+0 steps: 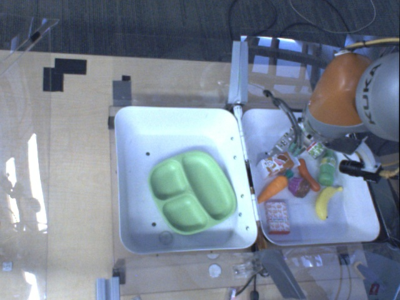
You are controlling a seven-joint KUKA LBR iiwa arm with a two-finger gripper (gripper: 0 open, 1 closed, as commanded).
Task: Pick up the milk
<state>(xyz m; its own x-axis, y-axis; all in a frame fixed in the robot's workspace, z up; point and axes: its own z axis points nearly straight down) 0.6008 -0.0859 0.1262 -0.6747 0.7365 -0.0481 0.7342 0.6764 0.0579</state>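
**Crowded bin makes a wrong grab likely**

The arm [350, 99] reaches in from the right and hangs over the upper part of the right bin [369, 230], its orange band above the wrist. The claw [294, 139] sits low among the items near the bin's upper middle; whether it is apart or together I cannot tell, because the wrist covers much of it and the parts around it are small and cluttered.

What looks like the milk [273, 165], a small white carton with a printed face, lies just below and left of the claw, touching or nearly touching the carrot [273, 189]. I cannot see it held.

Risks from here, as a judgement:

- The milk is packed in with the carrot, a purple item [299, 187], a green bottle [327, 170] and a banana [325, 202]. A descent slightly off line could close on a neighbour, or catch 2 things at once.
- The carton appears to lie tilted, so a pinch on its edge may slip.
- It sits near the wall between the right bin and the left bin [125, 167], which holds a green divided plate [190, 192]; a push could wedge it against that wall.
- The red packet [277, 217] lies apart, lower down, and should not interfere.
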